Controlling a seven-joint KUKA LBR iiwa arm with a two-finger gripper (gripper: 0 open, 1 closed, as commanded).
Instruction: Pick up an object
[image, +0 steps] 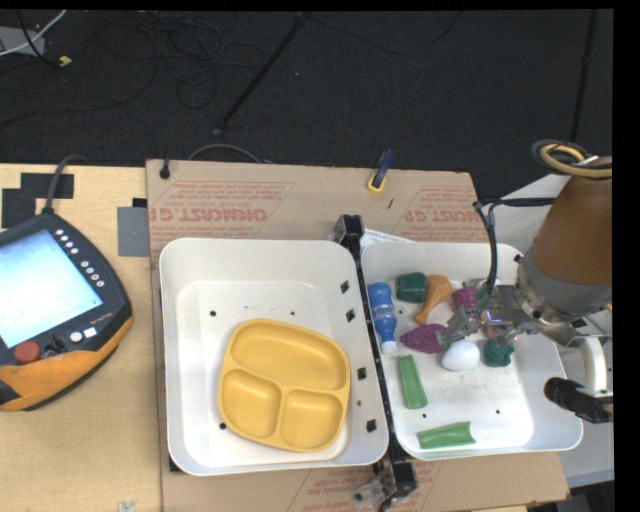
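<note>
While you scan from the front edge, the right bin holds a green block nearest, then a green stick. Next comes a white egg touching a purple piece. Your gripper sits low just above the egg, among the clutter; finger state cannot be told. Farther back lie a blue bottle, a teal block and an orange piece. The left bin holds a yellow tray.
</note>
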